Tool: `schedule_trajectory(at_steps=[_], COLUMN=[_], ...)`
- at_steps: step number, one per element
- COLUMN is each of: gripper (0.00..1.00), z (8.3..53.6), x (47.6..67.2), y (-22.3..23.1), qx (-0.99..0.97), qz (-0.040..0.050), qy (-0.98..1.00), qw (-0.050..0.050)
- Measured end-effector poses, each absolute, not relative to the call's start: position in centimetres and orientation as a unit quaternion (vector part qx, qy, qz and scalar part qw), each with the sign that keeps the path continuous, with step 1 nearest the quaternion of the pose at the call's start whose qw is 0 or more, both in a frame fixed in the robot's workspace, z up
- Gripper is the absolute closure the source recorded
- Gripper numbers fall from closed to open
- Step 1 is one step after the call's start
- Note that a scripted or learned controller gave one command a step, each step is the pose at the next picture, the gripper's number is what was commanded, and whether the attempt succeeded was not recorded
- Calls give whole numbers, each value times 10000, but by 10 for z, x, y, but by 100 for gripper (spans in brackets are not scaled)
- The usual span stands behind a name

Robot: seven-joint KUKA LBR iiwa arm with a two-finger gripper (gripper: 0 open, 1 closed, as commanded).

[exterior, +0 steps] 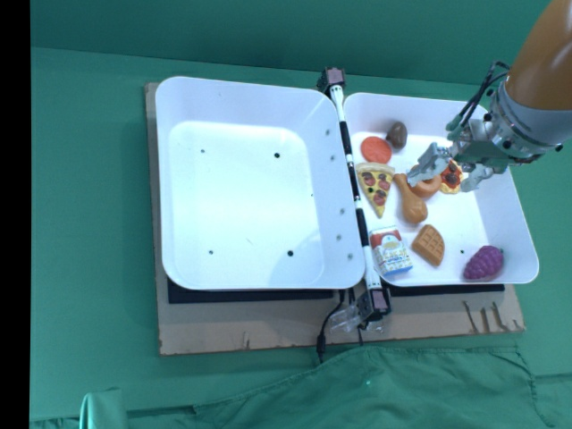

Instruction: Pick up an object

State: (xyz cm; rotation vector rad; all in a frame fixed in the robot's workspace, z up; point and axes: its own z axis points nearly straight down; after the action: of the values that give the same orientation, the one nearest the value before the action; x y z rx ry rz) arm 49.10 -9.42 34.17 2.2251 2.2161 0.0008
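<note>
My gripper (453, 169) hangs over the back of the right bin (509, 217), open, its two grey fingers spread apart. A small red and orange toy food piece (450, 178) lies in the gap below them, and whether the fingers touch it cannot be told. Just left of it sit an orange ring (424, 186) and a tan drumstick (412, 206). Also in this bin are a pizza slice (376, 187), a red tomato slice (376, 148), a brown lump (397, 134), a waffle (429, 244), a small carton (391, 251) and purple grapes (483, 263).
The left bin (179, 114) stands beside the right one, with a black and white divider bar (350, 172) running between them. Both rest on a cardboard sheet (241, 329) over green cloth. The arm's orange band (545, 47) enters from the upper right.
</note>
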Motion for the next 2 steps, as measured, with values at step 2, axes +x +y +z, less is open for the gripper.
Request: schedule_trajectory(at_steps=[2], gripper=[0], z=[282], x=[495], y=[-101], qx=[7091], qz=[-17], qy=[7051], qw=[-16])
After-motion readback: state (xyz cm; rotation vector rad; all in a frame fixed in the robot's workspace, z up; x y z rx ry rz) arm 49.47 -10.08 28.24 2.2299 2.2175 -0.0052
